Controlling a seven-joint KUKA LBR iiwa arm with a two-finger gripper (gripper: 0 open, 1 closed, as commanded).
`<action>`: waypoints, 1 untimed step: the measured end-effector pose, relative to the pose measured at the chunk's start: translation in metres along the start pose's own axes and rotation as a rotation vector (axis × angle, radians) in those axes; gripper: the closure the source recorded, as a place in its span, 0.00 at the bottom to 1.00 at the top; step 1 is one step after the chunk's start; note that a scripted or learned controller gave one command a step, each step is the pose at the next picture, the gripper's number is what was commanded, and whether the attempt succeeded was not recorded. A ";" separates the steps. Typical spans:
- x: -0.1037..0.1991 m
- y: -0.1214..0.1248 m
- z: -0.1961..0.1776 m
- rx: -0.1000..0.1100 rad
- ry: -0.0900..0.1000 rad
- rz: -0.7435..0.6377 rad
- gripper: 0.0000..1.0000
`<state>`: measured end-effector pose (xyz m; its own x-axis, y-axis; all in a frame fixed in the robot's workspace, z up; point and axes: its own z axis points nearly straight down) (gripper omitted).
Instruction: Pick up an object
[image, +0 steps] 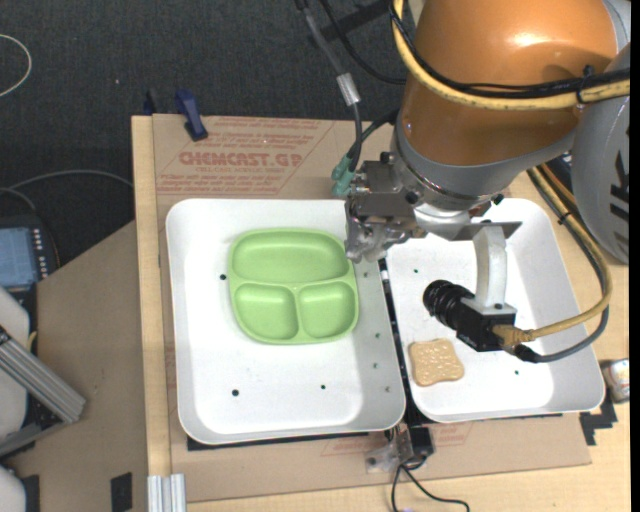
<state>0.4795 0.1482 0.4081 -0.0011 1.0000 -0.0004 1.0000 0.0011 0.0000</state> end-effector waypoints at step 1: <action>0.001 0.000 -0.010 -0.002 0.000 0.000 1.00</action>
